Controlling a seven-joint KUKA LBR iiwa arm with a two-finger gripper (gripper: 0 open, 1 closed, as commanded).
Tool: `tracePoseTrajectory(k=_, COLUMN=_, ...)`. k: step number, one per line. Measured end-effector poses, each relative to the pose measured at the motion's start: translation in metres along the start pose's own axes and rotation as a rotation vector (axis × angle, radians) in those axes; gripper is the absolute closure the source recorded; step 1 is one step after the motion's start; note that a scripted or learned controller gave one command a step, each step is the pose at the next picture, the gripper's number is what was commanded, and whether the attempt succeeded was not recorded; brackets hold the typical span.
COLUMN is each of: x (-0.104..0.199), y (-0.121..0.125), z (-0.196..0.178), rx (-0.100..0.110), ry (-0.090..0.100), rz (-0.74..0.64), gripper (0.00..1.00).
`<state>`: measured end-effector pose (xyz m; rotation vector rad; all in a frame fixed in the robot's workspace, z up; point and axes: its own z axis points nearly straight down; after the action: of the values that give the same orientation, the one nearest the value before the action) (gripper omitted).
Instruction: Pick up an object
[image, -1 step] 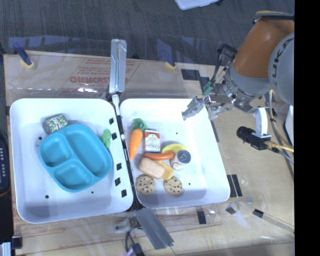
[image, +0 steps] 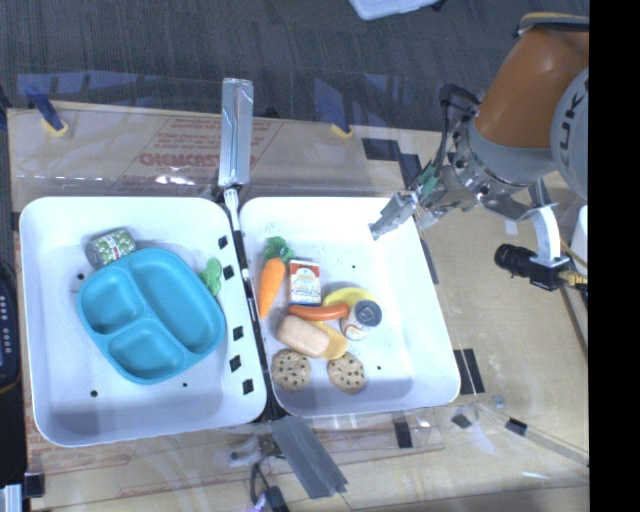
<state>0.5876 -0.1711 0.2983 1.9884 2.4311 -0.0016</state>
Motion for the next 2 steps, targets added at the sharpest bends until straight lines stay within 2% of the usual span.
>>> tracePoseTrajectory(k=1, x=-0.010, y=-0.071, z=0.098, rx=0.009, ry=0.004, rz=0.005, gripper=0.00)
tracePoseTrajectory(k=2, x=-0.010, y=-0.004, z=0.203, rx=-0.008, ry=-0.003, rz=-0.130, gripper=0.00)
